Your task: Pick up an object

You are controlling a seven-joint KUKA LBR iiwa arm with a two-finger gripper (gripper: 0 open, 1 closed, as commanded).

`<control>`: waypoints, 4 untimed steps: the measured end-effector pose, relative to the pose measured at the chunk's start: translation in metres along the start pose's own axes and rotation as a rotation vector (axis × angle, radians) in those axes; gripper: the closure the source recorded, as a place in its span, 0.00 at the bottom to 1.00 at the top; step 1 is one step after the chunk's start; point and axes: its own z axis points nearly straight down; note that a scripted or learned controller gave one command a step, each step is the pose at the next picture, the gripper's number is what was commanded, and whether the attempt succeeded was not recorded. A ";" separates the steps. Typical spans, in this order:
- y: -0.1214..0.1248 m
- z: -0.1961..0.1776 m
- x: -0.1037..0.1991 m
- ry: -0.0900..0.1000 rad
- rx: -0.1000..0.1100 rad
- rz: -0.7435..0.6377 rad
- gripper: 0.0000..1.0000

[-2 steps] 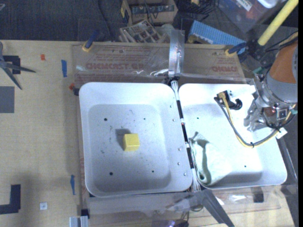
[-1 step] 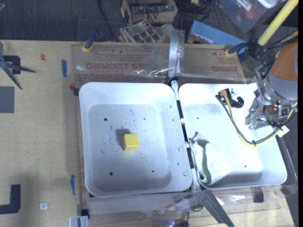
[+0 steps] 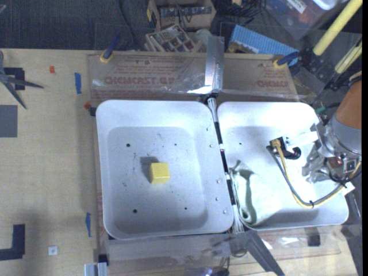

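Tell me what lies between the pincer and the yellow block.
In the camera view, between the yellow block in the left bin and the pincer over the right bin lie bare bin floor and the bins' adjoining rims.

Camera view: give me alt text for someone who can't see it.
A yellow block lies alone in the left bin. The gripper hangs over the right bin at its far right side, away from the block.

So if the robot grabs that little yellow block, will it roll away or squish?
Probably neither. The yellow block looks like a cube resting on a flat face in the left bin, so a push would likely slide it, not roll it. Its crisp edges suggest it's stiff. It's small, so probably light, and its flat sides should suit the gripper.
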 end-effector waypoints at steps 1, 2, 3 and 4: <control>0.001 -0.009 0.000 0.000 0.000 0.002 1.00; 0.002 -0.019 0.000 0.000 0.000 0.003 1.00; -0.062 -0.043 -0.008 -0.001 0.001 -0.119 1.00; -0.036 -0.094 -0.013 0.002 -0.004 -0.399 1.00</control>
